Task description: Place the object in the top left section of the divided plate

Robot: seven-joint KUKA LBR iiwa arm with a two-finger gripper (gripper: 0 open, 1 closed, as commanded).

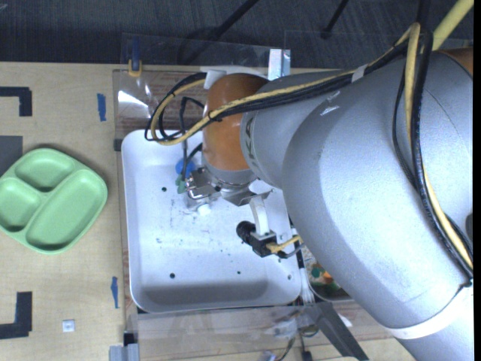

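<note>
The big grey robot arm [361, 201] looms closest to me, its bulk covering the right side of the scene and draped with black and yellow cables, because it is reaching down and leftward into the shallow white plastic bin [150, 277]. Past its orange band, the wrist points steeply down so that the pincer [197, 192] sits low over the far part of the bin floor, close to the spot where something small and pale lies just beside its metal tip. I cannot tell whether the pincer is wide or closed, since the wrist hides most of it, nor whether anything is caught in it. That small pale bit, with a touch of blue and green next to it, may be the object to be moved, though it is too small to be sure. The light green three-section divided plate [49, 199] waits well apart on the wooden tabletop [68, 89] to the left, outside the bin, with its sections open toward the arm's reach. To my eye the pick is in hand, and the carry across has not begun.
</note>
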